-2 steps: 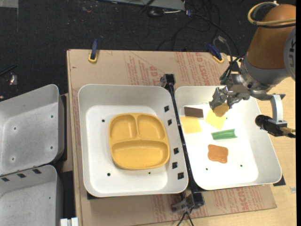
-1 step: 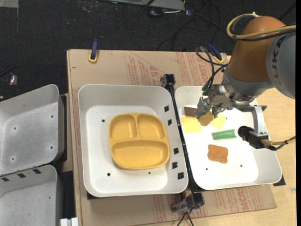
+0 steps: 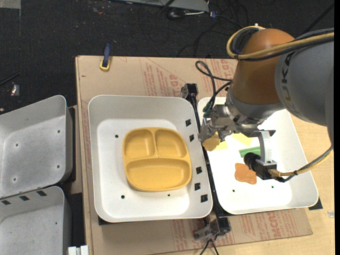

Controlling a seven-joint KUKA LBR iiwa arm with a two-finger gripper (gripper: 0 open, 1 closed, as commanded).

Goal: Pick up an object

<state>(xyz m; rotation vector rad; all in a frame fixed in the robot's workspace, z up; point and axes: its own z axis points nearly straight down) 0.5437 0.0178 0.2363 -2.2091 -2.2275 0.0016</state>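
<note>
Gripper (image 3: 219, 137), grip state unreadable, hangs over right bin (image 3: 297, 195)'s left edge; orange piece (image 3: 245, 173) lies just right, nearer.

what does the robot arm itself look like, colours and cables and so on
The grey arm is thick and rounded, with a glossy orange band above the wrist. Black and yellowish cables loop around the band, and another black cable trails lower right. Its hand is a cluster of dark grey metal parts.
</note>
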